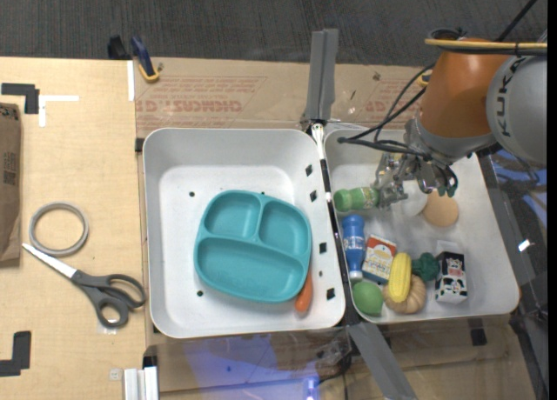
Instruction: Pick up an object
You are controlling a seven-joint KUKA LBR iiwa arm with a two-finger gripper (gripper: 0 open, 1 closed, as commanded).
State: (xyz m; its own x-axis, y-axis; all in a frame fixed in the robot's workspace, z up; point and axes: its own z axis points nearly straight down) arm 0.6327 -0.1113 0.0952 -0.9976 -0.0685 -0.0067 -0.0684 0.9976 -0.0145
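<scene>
- The step in hand looks like the reach-and-grasp: the pincer [402, 183] hangs low in the right bin [496, 242], just right of the green bottle [355, 199], which lies on its side at the bin's left wall.
- Whether the pincer is wide, narrow or closed on anything, I cannot tell; cables and wrist hardware clutter that spot.
- Nothing looks lifted: the bottle seems to rest on the bin floor, so the pick is probably not yet done.
- Other candidates sit relative to the bottle: a tan egg-shaped piece [441, 210] to its right, a blue bottle [352, 246] just below, a small carton [379, 260], a yellow corn cob [399, 276], a green fruit [368, 297] and a black-and-white cow box [451, 277] further below-right.
- The next move calls for a firm closure on 1 object, then a straight lift clear of its neighbours.
- Readable writing: "KUKA" on the grey arm [522, 111]. Reversed red print runs along the cardboard [209, 98] on the desk above the left bin [161, 216]; I cannot read it with confidence.
</scene>
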